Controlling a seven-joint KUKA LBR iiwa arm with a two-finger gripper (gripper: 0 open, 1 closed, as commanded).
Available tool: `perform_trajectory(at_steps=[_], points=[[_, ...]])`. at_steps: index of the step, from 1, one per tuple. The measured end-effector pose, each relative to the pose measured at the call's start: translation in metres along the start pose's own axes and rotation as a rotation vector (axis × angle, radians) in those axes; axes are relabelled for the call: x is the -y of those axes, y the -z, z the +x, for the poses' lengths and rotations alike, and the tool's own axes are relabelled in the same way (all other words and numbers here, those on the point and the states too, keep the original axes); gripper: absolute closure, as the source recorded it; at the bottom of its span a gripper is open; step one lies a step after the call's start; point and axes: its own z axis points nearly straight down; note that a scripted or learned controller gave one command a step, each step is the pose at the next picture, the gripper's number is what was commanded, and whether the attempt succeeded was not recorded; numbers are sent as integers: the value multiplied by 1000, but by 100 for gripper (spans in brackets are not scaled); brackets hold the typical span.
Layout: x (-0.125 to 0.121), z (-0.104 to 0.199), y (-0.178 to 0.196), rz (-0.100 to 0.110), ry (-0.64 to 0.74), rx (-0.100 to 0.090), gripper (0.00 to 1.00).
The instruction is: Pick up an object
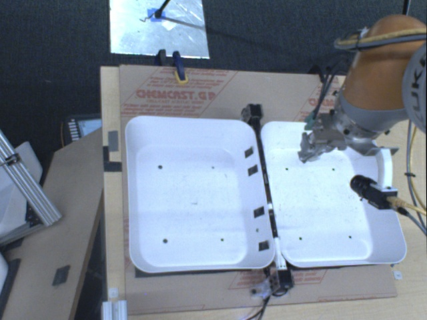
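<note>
Dark matting surrounds the bench (200, 89); tool (312, 149), grip state indiscernible, hovers over right bin (333, 245); locate an object before descending.

We note the arm (383, 65) reaching in from the right, its hand (312, 150) low over the right bin's (333, 245) rear-left area, the left bin (193, 199) alongside on the surface (67, 245).

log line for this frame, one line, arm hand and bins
arm: reaching in over right bin | hand: low above far-left part of right bin | left bin: arm not over it
</note>
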Motion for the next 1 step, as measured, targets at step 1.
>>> perform_trajectory(at_steps=[1], points=[[35,93,78,-7,0,0,100]])
